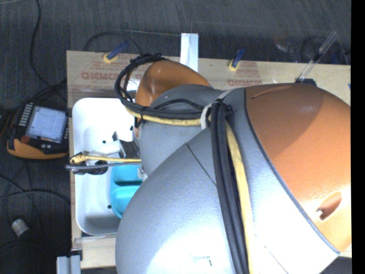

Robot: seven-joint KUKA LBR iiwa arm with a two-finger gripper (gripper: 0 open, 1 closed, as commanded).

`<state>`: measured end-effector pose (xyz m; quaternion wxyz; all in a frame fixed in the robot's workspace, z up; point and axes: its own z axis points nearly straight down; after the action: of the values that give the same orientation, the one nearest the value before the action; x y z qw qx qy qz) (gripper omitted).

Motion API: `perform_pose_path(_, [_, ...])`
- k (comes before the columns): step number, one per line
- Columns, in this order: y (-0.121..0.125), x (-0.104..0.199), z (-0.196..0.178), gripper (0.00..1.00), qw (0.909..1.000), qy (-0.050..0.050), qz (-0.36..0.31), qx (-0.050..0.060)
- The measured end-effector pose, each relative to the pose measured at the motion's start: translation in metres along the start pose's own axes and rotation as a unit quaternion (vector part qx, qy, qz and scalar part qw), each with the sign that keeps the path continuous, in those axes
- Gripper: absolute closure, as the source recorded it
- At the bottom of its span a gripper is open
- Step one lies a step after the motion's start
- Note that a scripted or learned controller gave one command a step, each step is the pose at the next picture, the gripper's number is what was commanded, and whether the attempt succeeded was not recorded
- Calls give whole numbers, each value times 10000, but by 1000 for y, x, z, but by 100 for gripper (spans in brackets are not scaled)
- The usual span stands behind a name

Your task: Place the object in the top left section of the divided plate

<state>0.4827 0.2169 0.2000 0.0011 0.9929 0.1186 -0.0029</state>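
Looking down, we log the grey-and-orange robot arm over most of the desk. A blue plastic plate, partly hidden, lies at 5 o'clock in the shallow white bin. Hand state: we cannot tell.

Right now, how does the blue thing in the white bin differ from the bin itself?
The blue thing is bright blue, while the white bin is plain white. The blue thing is the smaller of the two and lies inside the bin, towards its lower end in the view. The grey arm hides most of the blue thing, whereas the bin's left wall and rounded corners show. Both are partly covered by the arm.
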Motion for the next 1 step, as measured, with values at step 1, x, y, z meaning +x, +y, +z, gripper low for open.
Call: perform_pose_path(1, [80, 74, 6, 100, 9999, -3, 170, -4])
